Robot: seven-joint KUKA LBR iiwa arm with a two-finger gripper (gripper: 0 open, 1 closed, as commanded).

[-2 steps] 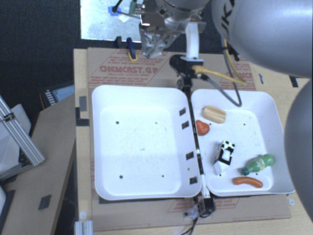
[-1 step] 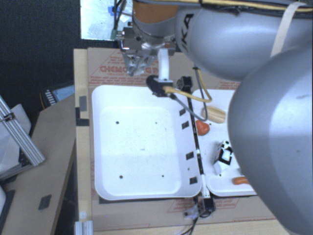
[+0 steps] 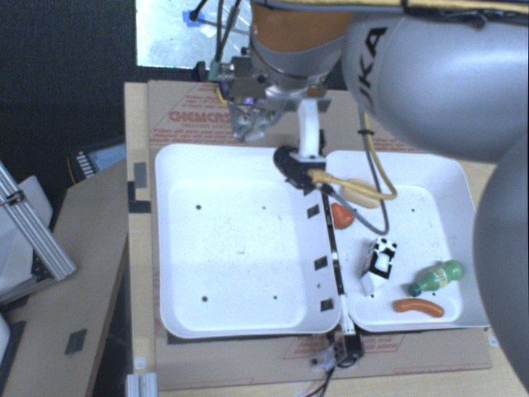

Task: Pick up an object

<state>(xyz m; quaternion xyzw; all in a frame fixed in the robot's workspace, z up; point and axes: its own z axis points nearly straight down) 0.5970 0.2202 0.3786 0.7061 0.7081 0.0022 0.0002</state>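
Four things (image 3: 380,259) are lying in the right bin (image 3: 438,213) (claw's (image 3: 248,126) hovering by the far rim of the left bin (image 3: 165,222), can't tell its grip).

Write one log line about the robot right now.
gripper near far rim of left bin | right bin: green bottle, orange sausage, black-white block | pick: not yet done

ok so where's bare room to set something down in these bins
The left bin has a bare floor all the way from its rim to the centre divider. In the right bin, the far right corner is free. Its near half is crowded with a black-and-white block, a green bottle and an orange sausage. A red-orange piece lies by the divider.
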